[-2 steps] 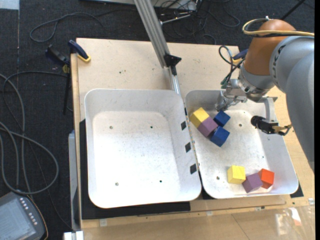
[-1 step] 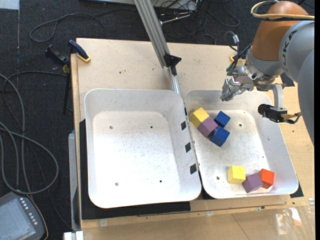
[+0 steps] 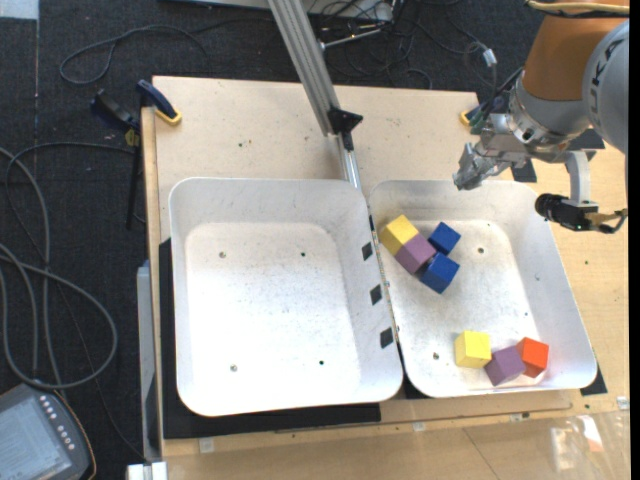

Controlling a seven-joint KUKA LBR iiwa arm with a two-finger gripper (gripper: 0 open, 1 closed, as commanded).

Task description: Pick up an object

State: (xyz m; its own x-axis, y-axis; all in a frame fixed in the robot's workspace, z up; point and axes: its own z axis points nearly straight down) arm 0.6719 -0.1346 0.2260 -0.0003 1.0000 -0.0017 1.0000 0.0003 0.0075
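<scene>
three blocks, yellow (image 3: pixel 473 348), purple (image 3: pixel 504 364) and orange (image 3: pixel 535 354), cluster at the right bin's (image 3: pixel 560 298) near edge. four more, yellow (image 3: pixel 399 233), purple (image 3: pixel 414 255) and two blue (image 3: pixel 444 238) (image 3: pixel 439 273), huddle toward its far left. end effector (image 3: pixel 470 176) hovers above the bin's far rim, carrying nothing; whether released or clenched cannot be told.

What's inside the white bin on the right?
The right bin holds seven blocks. Near its back: a yellow block, purple block and two blue blocks. Near its front: a yellow, a purple and an orange block. Anything under them is hidden.
</scene>
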